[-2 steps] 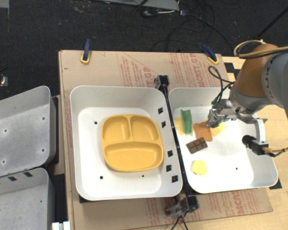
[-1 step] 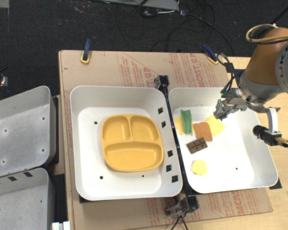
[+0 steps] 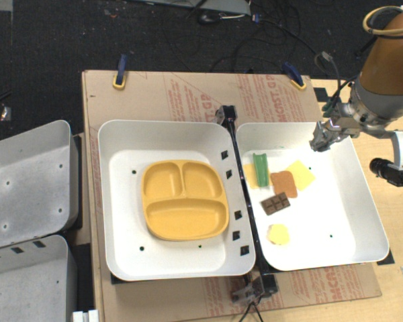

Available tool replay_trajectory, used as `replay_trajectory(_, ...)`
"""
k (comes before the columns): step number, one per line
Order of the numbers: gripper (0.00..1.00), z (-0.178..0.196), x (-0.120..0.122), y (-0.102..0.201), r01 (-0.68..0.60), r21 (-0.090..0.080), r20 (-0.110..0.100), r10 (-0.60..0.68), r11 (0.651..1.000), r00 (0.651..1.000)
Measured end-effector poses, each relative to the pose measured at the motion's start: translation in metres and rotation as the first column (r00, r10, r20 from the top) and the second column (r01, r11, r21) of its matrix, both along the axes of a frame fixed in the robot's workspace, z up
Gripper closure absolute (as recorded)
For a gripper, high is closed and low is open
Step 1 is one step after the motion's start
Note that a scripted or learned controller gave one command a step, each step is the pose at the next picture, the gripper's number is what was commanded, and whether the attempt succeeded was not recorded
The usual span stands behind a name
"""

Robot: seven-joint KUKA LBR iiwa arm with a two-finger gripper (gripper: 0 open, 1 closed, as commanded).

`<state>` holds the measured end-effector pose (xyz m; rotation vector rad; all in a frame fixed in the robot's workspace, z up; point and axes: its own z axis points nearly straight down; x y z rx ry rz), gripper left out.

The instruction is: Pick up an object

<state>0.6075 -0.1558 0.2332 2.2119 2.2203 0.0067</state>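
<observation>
The gripper [image 3: 322, 141] hung over the far edge of the right bin [image 3: 363, 210], and how its fingers stood could not be told; nothing showed between them. The pieces lay apart from it, nearer the bin's left side: a green block [image 3: 260, 165], a yellow square [image 3: 301, 176], a brown slab [image 3: 284, 182], a dark chocolate bar [image 3: 276, 204] and a yellow disc [image 3: 278, 234]. A divided yellow plate [image 3: 185, 200] sat in the left bin [image 3: 117, 200].

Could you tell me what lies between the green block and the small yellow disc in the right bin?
In the camera view, the dark brown chocolate-like piece lies between the green block and the yellow disc.
</observation>
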Motion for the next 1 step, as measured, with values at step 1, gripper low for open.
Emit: replay_trajectory(1, 1.0, 0.0408, 0.0014, -0.0002, 0.001, 0.0, -0.002, -0.001, 1.0, 1.0)
